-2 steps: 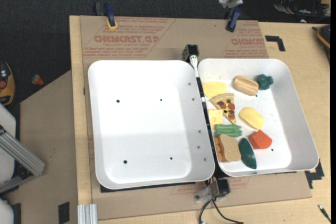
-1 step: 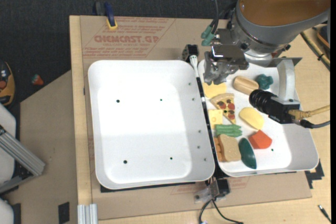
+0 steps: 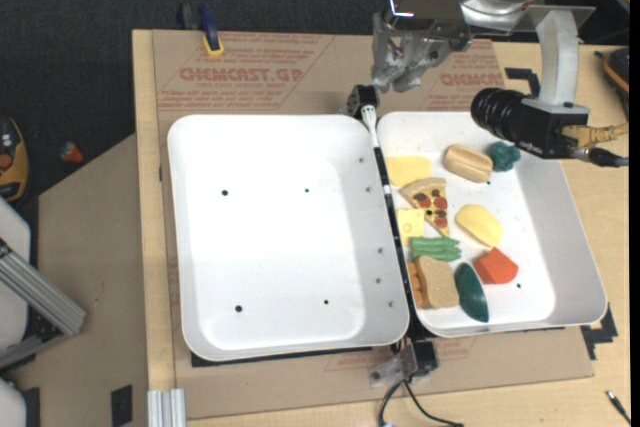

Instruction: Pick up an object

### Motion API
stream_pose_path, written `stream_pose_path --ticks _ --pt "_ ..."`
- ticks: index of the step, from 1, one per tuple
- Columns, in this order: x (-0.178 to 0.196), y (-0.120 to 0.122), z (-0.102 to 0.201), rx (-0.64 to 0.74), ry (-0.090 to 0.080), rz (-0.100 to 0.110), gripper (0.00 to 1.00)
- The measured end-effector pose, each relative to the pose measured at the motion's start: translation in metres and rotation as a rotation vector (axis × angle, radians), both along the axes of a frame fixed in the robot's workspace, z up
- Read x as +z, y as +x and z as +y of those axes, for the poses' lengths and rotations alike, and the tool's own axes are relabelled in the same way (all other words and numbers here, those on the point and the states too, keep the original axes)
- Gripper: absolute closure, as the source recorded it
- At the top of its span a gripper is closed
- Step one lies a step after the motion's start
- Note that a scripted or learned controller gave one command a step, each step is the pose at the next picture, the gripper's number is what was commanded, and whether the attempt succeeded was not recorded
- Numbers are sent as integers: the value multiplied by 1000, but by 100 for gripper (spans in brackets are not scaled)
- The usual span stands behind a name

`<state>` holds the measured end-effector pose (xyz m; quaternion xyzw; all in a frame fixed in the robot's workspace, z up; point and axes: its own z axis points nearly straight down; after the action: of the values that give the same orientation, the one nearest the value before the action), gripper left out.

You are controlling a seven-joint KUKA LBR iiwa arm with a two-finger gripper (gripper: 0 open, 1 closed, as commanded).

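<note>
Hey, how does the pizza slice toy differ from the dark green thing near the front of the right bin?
The pizza slice is flat, wedge-shaped, tan with red dots; the dark green piece is a plain, glossy, rounded oval. The pizza slice lies mid-bin near the divider; the green piece lies by the front edge, beside a red piece. Both lie in the right bin.

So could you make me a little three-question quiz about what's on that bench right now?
1. True or false: the toy food lies in the left bin.
2. Which item lies nearest the right bin's front edge? A) bread roll B) dark green piece C) pizza slice
3. Where is the gripper: down among the food, or above the bins' far edge?

Key
1. False; it all lies in the right bin.
2. B.
3. Above the far edge, near where the two bins meet, holding nothing that can be seen.
</note>
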<state>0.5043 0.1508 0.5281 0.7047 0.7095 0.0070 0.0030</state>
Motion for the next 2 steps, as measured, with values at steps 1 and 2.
stream_pose_path --ticks 1,2 --pt "-227 -28 43 -4 -11 31 100" --pt "-27 5 57 -5 3 -6 100"
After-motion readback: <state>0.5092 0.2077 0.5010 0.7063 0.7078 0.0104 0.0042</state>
